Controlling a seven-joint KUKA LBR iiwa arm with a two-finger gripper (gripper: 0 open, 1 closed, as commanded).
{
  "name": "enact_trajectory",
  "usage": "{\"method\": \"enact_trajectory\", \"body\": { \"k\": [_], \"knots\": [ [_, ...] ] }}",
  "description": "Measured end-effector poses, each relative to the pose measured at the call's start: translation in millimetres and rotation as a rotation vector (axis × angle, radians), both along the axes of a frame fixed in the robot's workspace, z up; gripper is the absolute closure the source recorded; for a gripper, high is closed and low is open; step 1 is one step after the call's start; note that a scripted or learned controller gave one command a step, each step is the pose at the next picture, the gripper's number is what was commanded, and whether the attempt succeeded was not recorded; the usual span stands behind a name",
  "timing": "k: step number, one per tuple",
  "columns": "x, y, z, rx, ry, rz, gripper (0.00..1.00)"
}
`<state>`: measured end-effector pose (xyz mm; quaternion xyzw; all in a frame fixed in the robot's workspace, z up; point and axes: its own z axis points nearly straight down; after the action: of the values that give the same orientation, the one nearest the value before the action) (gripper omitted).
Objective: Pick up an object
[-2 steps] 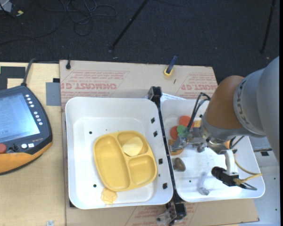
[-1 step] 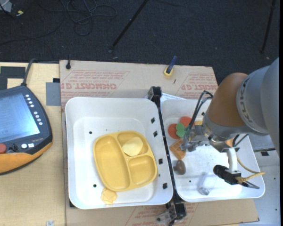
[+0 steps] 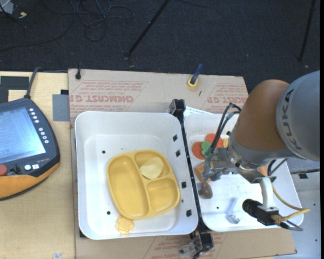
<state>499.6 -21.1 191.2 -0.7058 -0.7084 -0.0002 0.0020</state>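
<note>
My gripper (image 3: 208, 172) hangs low over the left part of the right bin (image 3: 291, 190), under the grey arm with its orange band. Just below it lies a small brown object (image 3: 205, 190). Partly hidden behind the gripper, a cluster of a red piece (image 3: 197, 149), an orange piece (image 3: 221, 142) and a green piece (image 3: 208, 147) sits at the bin's upper left. A small pale grey object (image 3: 233, 213) rests near the bin's front.
The left bin (image 3: 92, 144) holds a yellow compartment tray (image 3: 127, 190) with a pale yellow piece (image 3: 151, 169) in its top section. A small yellow object (image 3: 125, 225) lies at the tray's front corner. A teach pendant (image 3: 19, 144) sits left of the bins.
</note>
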Motion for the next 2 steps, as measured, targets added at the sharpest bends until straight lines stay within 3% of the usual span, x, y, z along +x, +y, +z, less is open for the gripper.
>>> {"method": "enact_trajectory", "body": {
  "k": [2],
  "knots": [
    [2.0,-3.9,14.6,0.0,0.006,-0.006,1.0]
  ]
}}
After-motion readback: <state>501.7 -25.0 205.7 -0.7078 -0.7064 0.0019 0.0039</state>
